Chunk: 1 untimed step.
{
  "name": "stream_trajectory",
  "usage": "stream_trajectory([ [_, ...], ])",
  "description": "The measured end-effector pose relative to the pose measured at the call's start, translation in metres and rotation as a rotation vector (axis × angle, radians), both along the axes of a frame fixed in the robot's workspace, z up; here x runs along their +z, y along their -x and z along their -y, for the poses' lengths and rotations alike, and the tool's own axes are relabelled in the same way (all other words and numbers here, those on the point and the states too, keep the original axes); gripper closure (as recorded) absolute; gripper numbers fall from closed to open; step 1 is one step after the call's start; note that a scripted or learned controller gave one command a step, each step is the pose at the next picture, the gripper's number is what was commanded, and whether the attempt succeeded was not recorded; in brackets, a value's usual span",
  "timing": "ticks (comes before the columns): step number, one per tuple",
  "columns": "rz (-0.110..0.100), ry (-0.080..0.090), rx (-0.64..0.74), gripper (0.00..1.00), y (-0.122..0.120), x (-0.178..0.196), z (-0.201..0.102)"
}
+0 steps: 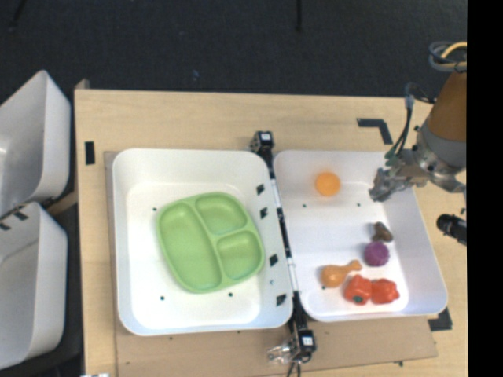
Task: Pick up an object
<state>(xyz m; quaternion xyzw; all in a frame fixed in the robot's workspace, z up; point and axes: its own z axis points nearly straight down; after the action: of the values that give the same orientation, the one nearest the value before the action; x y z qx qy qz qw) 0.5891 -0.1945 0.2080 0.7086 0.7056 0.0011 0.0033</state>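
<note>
Objects for picking lie in the right bin [416,289]: an orange ball [328,184] near its far wall, a small brown piece [382,231] toward its right side, a purple ball [376,254] just in front of that, an orange pear-shaped toy [339,274] and a red pepper-like toy [371,290] close together near the front wall. The left bin [126,289] holds 1 green divided plate [210,241] with 3 compartments.

The gripper [387,184] hangs over the right bin's far right part, to the right of the orange ball and apart from it, with the brown piece nearer the front wall. Whether its jaws stand open or closed cannot be told at this size; nothing is seen between them.

Judged from this, the task stands at the approach step, with no grasp yet made. The orange ball and the brown piece look like the nearest candidates. The next move calls for centring the gripper over 1 chosen item, descending to the bin floor, and closing squarely; the round ball could roll away if touched off-centre.
</note>
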Motion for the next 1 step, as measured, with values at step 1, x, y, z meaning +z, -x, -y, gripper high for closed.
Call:
stream_trajectory([
  [1,-0.004,-0.002,0.0,1.0,-0.0007,0.002,0.0006],
])
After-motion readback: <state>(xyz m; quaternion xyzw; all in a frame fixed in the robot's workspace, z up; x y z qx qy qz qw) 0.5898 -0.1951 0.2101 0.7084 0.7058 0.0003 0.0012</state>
